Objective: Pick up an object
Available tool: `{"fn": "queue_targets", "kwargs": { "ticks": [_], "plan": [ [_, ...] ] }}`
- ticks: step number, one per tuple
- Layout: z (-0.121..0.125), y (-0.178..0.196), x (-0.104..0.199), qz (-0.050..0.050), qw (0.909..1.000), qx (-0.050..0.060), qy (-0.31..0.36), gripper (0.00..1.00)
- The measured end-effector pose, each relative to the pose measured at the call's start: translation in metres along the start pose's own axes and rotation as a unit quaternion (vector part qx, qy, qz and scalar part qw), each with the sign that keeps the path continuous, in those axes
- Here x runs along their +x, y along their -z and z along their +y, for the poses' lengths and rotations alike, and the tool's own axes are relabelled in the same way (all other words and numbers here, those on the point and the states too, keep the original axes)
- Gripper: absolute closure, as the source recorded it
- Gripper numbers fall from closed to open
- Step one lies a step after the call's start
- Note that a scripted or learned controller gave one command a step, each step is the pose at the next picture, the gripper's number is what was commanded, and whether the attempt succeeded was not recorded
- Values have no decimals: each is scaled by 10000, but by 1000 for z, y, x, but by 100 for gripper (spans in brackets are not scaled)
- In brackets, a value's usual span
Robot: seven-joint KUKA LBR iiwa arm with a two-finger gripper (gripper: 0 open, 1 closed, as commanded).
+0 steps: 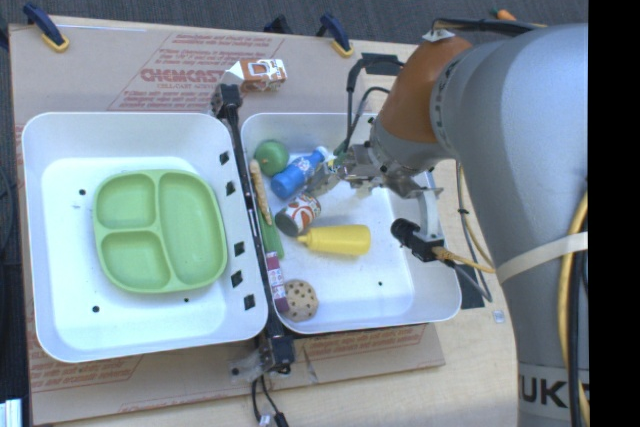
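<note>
- Dark grey carpet is showing behind a surface (60,105) covered with brown cardboard that has red print on it.
- Two white bins are sitting side by side on it, and the right bin (430,290) is the landmark for everything below.
- Just left of the right bin, the left bin (45,175) is holding a green plate (160,230) with three sections.
- Inside the right bin, near its far left corner, a green ball (270,155) is lying beside a blue bottle (297,173) with a white cap.
- In the middle of the right bin, a yellow bottle (335,240) is lying on its side, with a small red and white can (300,213) just above it.
- At the near left corner of the right bin, a tan ball with dark dots (300,298) is resting.
- Along the left wall of the right bin, a long thin green thing (270,230) is lying.
- Just past the far left corner of the right bin, a small orange and white carton (262,73) is sitting on the cardboard.
- Over the far part of the right bin, the gripper (335,170) is hanging low beside the blue bottle, and I cannot tell how it is set.
- From the right side of the right bin, the grey arm (520,155) with its orange band is reaching in.
</note>
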State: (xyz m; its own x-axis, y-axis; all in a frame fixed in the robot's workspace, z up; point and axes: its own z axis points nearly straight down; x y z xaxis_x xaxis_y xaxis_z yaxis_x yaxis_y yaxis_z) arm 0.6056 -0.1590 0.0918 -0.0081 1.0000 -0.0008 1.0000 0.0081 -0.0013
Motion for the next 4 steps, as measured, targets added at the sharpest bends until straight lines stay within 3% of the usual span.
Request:
{"fn": "queue_targets", "kwargs": {
  "ticks": [1,2,3,4],
  "plan": [
    [0,10,0,6,10000,3,14,100],
    [-55,94,-53,-3,10000,-9,-20,100],
    [-55,93,-52,4,10000,0,-16,0],
    [-112,23,-51,10,10000,17,-7,0]
  ]
}}
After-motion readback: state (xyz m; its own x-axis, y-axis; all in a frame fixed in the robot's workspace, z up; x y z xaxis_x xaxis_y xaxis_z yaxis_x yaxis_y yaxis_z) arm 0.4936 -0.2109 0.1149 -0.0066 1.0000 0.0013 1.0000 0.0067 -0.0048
